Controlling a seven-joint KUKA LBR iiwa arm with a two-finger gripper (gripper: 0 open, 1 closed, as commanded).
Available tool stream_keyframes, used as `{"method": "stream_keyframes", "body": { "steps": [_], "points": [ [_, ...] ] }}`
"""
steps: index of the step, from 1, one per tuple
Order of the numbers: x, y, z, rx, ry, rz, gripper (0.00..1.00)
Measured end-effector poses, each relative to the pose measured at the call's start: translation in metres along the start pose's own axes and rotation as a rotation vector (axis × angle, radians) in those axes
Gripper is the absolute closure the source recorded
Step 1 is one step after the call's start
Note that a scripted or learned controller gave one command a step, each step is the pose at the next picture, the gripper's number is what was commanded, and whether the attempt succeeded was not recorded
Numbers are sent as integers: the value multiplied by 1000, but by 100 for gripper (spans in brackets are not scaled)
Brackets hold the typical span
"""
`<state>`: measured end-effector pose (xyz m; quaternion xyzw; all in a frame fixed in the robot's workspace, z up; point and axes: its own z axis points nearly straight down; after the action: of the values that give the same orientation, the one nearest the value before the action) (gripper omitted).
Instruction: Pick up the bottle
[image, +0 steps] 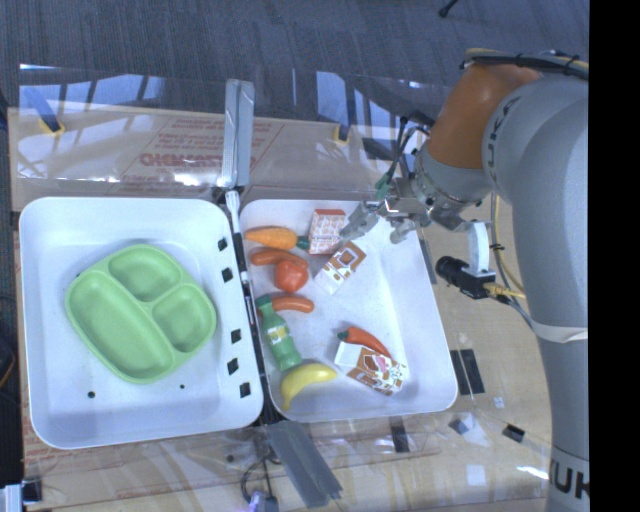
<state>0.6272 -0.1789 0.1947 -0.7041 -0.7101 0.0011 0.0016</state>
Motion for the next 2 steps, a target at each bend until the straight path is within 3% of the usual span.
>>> {"method": "stream_keyframes", "body": {
  "steps": [1,2],
  "points": [
    [119,-26,-29,0,-1,-380,0],
    [127,-95,4,0,-1,-574,0]
  ]
}}
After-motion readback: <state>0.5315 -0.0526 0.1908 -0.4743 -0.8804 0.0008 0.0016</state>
